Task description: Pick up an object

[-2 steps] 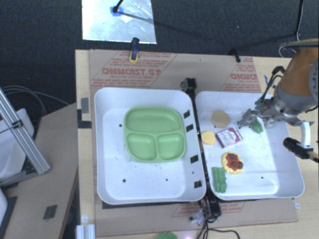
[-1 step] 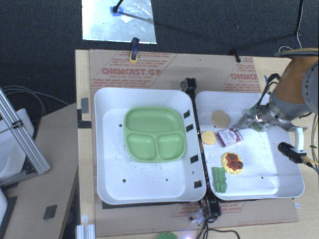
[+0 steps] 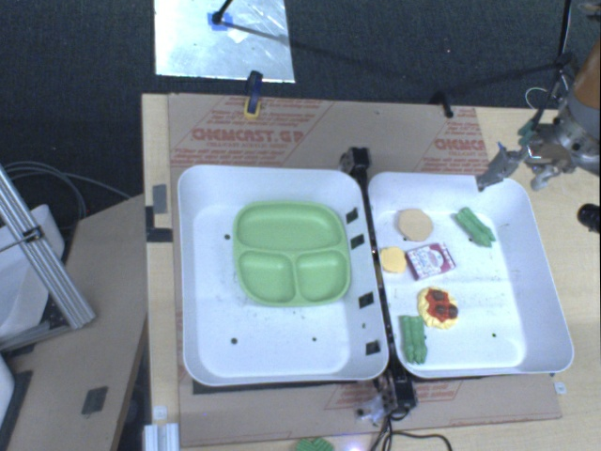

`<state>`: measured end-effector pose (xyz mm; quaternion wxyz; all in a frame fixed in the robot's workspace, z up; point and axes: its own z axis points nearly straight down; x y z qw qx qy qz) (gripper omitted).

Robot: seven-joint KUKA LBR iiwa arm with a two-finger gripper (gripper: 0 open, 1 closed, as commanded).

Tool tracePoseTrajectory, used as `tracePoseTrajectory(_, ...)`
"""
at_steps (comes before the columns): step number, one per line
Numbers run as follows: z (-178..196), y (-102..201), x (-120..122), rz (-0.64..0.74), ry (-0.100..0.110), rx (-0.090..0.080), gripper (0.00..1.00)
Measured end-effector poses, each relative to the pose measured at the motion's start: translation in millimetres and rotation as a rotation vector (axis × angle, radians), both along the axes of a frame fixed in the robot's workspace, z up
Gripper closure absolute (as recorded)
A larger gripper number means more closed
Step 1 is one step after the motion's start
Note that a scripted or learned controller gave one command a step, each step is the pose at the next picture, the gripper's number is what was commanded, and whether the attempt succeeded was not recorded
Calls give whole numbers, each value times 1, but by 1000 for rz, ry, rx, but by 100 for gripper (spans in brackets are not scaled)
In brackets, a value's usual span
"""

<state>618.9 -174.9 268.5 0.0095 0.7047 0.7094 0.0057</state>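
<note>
Pincer: the gripper [image 3: 518, 165] hangs at the upper right, above the far right corner of the right bin [image 3: 540, 289]; its two fingers [image 3: 493, 171] stand apart, with nothing between them.
Arm: the grey arm [image 3: 577, 120] comes in from the right edge, just behind the pincer.
Green bean: a small green pod [image 3: 474, 225] lies in the right bin, below and a little left of the pincer, the nearest thing to it.
Cookie: a round tan biscuit [image 3: 414, 224] sits further left of the pincer, near the bin's far wall.
Packet: a pink and white packet [image 3: 430, 260] lies tilted below the cookie, well down and left of the pincer.
Yellow piece: a small yellow lump [image 3: 393, 260] rests just beside the packet, on its side away from the pincer.
Pizza toy: a yellow piece topped with red [image 3: 439, 307] lies lower still, apart from the pincer.
Second green piece: a green vegetable toy [image 3: 412, 337] lies near the front left corner of the right bin, the farthest of that bin's things from the pincer.
Left bin: the left bin [image 3: 202, 280] holds a green divided plate [image 3: 290, 253], well to the left of the pincer, across the black clips [image 3: 361, 242] that join the two bins.
Bench: both bins rest on a cardboard sheet [image 3: 282, 130].
</note>
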Motion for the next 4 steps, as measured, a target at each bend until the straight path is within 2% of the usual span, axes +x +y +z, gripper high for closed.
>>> tracePoseTrajectory(1, -69, 2, -19, -6, 24, 6, 0)
tracePoseTrajectory(2, -121, -9, -24, -7, 23, 6, 0)
tracePoseTrajectory(3, -181, -9, 14, -2, 10, -4, 0)
tracePoseTrajectory(4, -177, 35, -29, -1, 1, -3, 0)
